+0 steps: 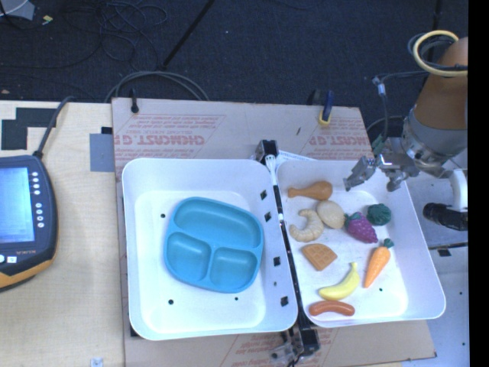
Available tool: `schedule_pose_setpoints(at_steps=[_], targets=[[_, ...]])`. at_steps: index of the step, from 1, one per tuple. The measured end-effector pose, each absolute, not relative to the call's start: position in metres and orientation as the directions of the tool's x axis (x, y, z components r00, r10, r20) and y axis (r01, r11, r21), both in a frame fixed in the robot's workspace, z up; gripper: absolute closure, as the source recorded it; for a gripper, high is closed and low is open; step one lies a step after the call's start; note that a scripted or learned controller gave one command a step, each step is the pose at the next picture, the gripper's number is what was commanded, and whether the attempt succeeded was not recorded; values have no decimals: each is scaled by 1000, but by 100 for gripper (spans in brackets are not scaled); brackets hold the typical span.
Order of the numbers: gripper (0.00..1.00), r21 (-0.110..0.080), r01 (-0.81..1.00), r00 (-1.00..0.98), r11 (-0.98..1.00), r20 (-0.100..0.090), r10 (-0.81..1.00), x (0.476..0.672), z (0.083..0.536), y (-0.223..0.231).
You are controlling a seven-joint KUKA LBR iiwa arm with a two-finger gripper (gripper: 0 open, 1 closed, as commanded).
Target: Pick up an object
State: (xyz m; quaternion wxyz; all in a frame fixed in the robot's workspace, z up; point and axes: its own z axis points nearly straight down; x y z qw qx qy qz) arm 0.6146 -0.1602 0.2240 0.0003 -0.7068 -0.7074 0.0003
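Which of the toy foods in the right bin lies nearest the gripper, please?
The green broccoli, at the bin's upper right, lies just below the gripper. The drumstick sits further left, and the grapes, carrot and banana lie lower down.

At frame left we see a teach pendant (23,212) on the tabletop (76,297); cables (114,21) cross the dark floor above.

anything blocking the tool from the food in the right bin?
Nothing visible does. The tool hangs over the right bin's upper right corner. The broccoli and grapes lie nearest below it, uncovered, though they touch each other.
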Motion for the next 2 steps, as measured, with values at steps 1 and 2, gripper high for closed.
schedule_pose_setpoints(at_steps=[1, 2], targets=[[100, -1, 1000, -2, 2, 0, 1000, 615, 234, -161], [100, -1, 1000, -5, 5, 1, 1000, 645, 217, -115]])
